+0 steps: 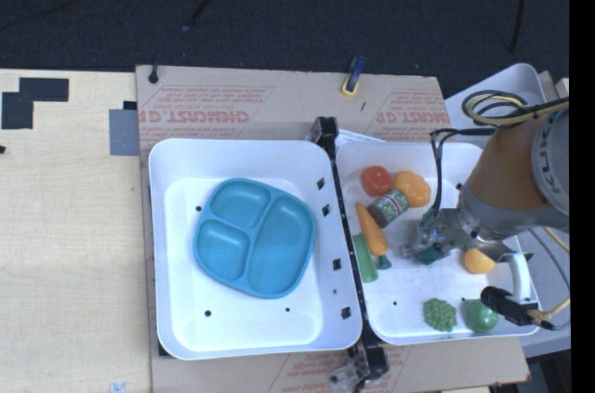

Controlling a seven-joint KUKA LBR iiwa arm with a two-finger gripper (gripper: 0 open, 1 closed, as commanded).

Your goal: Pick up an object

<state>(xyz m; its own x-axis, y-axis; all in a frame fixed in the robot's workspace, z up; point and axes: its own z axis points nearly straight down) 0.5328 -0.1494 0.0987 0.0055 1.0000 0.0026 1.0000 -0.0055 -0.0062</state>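
My gripper [425, 244] is low in the right bin [400, 326], near its middle, with the grey and orange arm reaching in from the right. Just left of it lie an orange carrot [372, 231] and a small labelled can [389, 208]. A red tomato [376, 179] and an orange fruit [413, 188] sit further back. A small teal piece [430, 257] shows right under the gripper; whether it is held is unclear. A yellow-orange fruit [478, 262] lies to the gripper's right, partly hidden by the arm.
The left bin [177, 326] holds a blue divided plate [254, 236]. A green stick-shaped toy [364, 258] lies by the right bin's left wall. A bumpy green toy [441, 315] and a round green one [480, 318] sit at its front right.
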